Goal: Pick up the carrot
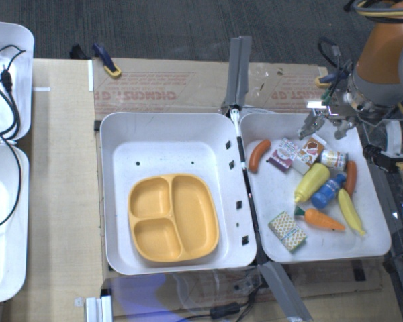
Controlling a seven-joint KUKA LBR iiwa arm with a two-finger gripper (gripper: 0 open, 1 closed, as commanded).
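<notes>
My fingers (320, 123) hang over the far rim of the right bin (376, 243), at about one o'clock in the camera view, and they stand apart with nothing between them. My orange band (383, 52) shows just above them, toward the upper right corner.

The carrot (324, 220) lies in the right bin at about five o'clock from my fingers, well apart from them, its green end pointing to nine o'clock and its tip to three. Just beside it at three o'clock lies a banana (350, 212), and at nine o'clock, a little nearer the camera, a small patterned box (287, 231). At twelve o'clock from the carrot are a yellow bottle (311, 182) and a blue bottle (328, 190), touching each other. Farther back I see a small can (333, 159), a purple packet (282, 155) and a red-and-white carton (307, 154) close under my fingers. A sausage (258, 154) lies near the bin's left wall, at about ten o'clock from the carrot.

The left bin (121, 180) holds a yellow divided plate (174, 217). Both bins sit on the tabletop (60, 180).
</notes>
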